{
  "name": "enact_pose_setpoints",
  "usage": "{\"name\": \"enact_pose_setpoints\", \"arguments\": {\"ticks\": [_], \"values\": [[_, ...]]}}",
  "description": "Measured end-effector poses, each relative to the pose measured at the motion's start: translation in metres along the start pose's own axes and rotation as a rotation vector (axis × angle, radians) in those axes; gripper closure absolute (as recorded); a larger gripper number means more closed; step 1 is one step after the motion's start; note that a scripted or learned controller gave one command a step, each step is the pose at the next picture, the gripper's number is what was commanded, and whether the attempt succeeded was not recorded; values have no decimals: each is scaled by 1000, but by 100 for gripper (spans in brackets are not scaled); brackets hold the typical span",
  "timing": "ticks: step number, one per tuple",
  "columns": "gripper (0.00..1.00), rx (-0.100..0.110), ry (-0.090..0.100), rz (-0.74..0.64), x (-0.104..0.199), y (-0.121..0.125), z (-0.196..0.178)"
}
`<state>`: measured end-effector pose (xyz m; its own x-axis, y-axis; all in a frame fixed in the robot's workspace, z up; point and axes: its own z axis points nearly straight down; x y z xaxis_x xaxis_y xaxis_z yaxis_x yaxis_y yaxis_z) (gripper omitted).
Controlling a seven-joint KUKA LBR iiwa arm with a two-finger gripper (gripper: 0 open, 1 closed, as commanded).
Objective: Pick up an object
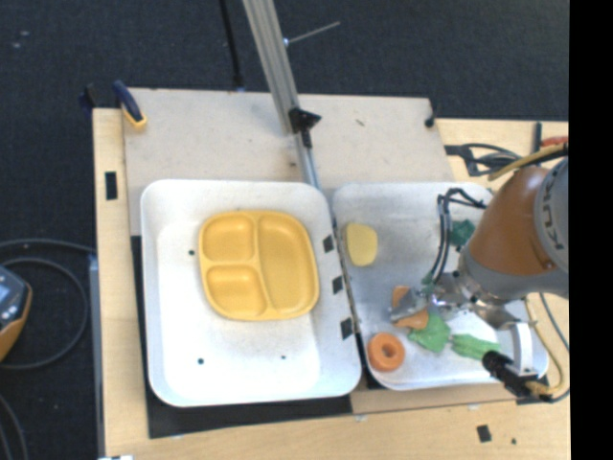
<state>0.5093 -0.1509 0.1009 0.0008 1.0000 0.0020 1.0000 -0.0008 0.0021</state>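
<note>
Two white bins sit side by side on the table (220, 132), and we start at the left one (172, 353): it holds a yellow divided plate (259, 263), lying flat toward the bin's far side, untouched. Moving right, the second bin (402, 209) carries the loose pieces: a pale yellow round piece (361, 243) near its left wall, an orange ring (386, 352) at its near-left corner, and a green piece (433, 333) with a small orange scrap (412, 320) just beside it, toward the bin's near edge. Right there we find the gripper (410, 302), down low in the bin among that cluster, the arm (512, 233) leaning in from the table's right edge. We cannot tell whether its fingers are spread or closed; they blur into the clutter. As we judge it, nothing is lifted yet: every object rests in a bin. The approach looks made, and the grasp and the raise are left.
</note>
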Motion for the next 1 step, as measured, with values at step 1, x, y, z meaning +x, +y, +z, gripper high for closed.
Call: {"name": "enact_pose_setpoints", "arguments": {"ticks": [1], "values": [[100,-25,-3,3,-1,8,-20]]}}
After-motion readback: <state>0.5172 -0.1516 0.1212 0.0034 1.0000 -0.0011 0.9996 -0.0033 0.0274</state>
